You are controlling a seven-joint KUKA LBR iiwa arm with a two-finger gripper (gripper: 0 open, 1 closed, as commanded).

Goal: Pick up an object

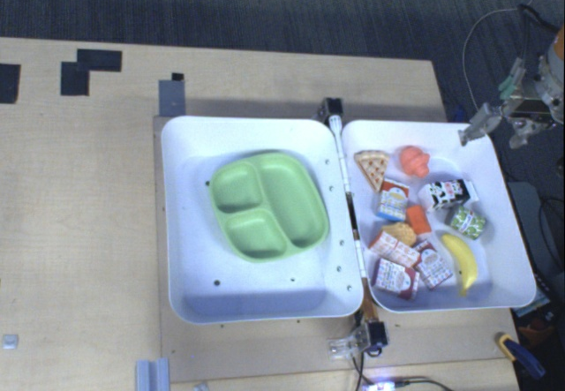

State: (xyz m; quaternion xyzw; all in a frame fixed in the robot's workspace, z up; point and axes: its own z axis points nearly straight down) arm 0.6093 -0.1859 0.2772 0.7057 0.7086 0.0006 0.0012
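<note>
While the gripper [494,123] hangs over the far right corner of the right bin [508,204], its two grey fingers are spread apart with nothing between them, so it's holding zilch. All the pickable stuff is piled in that right bin: a waffle slice [372,169] near the bin's far left side, a red-orange lump [413,160] just right of the waffle, and a black-and-white milk carton [446,193] a bit nearer the camera than the lump. Just below the carton sits a small green can [468,222], and a banana [462,262] lies near the bin's front right, close to the can. An orange carrot-looking piece [418,220] sits in the middle of the bin, with a little blue-and-white packet [392,201] just left of it and touching the waffle's tip. Toward the bin's front there's a cluster of red-and-white snack boxes [399,267], packed against each other, right beside the banana. Left bin [190,221] sits flush against the right bin and has a green divided plate [265,204] lying flat in its middle. Gripper is well apart from everything in the pile, closest to the carton and the lump.
</note>
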